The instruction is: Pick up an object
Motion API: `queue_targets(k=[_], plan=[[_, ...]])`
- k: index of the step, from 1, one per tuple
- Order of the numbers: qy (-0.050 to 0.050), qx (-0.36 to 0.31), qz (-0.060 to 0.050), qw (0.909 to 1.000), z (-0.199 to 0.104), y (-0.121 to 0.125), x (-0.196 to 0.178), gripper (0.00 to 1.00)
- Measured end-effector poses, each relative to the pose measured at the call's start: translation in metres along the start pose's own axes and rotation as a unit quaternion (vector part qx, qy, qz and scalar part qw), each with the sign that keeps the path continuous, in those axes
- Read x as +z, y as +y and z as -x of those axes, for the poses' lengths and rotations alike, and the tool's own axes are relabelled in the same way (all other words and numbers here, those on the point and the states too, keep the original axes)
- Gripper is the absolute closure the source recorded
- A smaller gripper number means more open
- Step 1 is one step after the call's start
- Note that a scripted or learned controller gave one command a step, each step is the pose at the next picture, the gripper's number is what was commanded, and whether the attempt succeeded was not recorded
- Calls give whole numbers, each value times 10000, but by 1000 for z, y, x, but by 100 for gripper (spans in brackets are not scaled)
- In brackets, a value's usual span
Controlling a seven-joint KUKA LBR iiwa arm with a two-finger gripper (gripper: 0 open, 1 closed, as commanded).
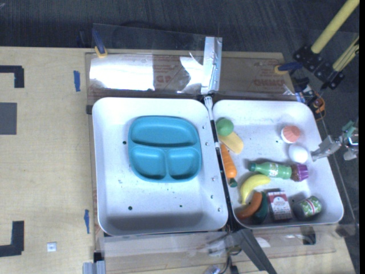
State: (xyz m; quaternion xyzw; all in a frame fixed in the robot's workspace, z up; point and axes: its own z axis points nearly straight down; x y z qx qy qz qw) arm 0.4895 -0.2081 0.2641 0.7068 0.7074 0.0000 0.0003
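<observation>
The gripper (329,147) is hovering at three o'clock of the right bin (268,108), fingers unreadable, apparently approaching; the white egg (297,153) is sitting just beside it, needing descent.

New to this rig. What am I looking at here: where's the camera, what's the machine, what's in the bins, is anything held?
One fixed camera looks down at a slant on a bench with two shallow white bins. The left bin holds a blue divided tray. The right bin holds toy groceries: a green bottle, a banana, a carrot, a white egg, an orange-topped round piece, a small red box and a green can. The machine is a robot arm reaching in from the right; its gripper sits at the right bin's right rim, near the egg. I see nothing between its fingers, so nothing looks held.
</observation>
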Motion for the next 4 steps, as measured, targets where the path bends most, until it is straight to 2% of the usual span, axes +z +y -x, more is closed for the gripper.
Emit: queue_targets(k=[1,2,3,4], plan=[[18,-1680,-19,9858,-16,26,138,0],[5,-1085,18,9941,-75,62,177,0],[-7,-1083,51,9941,-75,64,165,100],[3,-1175,44,9931,-142,102,41,100]])
